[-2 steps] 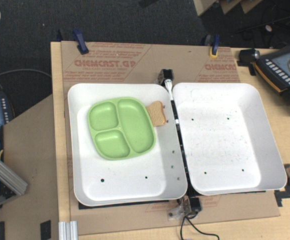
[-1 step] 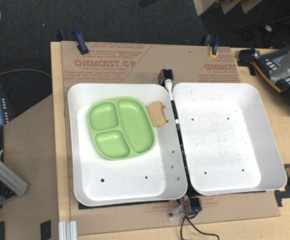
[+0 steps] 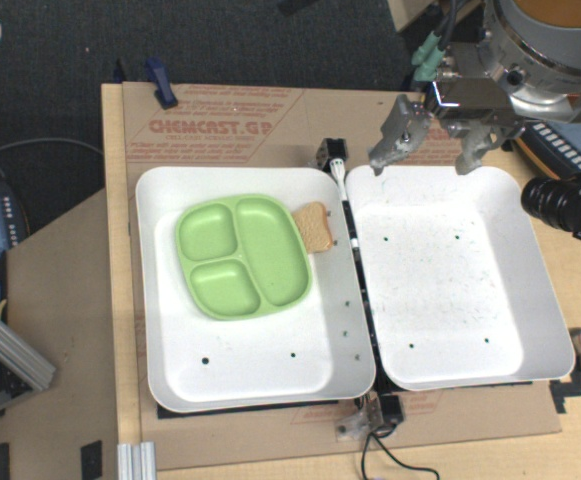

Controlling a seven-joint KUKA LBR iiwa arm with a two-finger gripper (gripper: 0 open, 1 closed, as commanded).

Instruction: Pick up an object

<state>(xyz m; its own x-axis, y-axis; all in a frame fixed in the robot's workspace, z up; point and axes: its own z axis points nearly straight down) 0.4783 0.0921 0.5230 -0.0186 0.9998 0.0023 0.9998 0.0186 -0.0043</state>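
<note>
A: Where is the arm?

B: It reaches in from the right, near the top. The orange band sits above a grey wrist, and the end effector (image 3: pixel 428 154) hangs over the far rim of the right bin (image 3: pixel 530 298).

A: And the state of the end effector?

B: Spread. Its two grey fingers (image 3: pixel 394 140) stand well apart, one near the far left corner of the right bin, the other further right along the same rim. Nothing sits between them.

A: What is there to pick up?

B: Two things, both in the left bin (image 3: pixel 160 308). A green divided plate (image 3: pixel 243 256) with three compartments lies flat in the far half of that bin. A tan cracker-like piece (image 3: pixel 315 227) lies just beside the plate's right edge, touching or nearly touching it; I cannot tell which.

A: How far is the end effector from them?

B: Well apart. The tan piece lies on the other side of the seam where the two bins meet, nearer the camera than the fingers.

A: Anything in the right bin?

B: Only dark specks on its white floor.

A: And around the bins?

B: Both rest on a brown cardboard sheet (image 3: pixel 220 118) with red printing along its far side, laid on the tabletop. A blue clip (image 3: pixel 160 82) holds the sheet's far left corner, and a small black fitting (image 3: pixel 331 152) sits at the far end of the seam.
</note>
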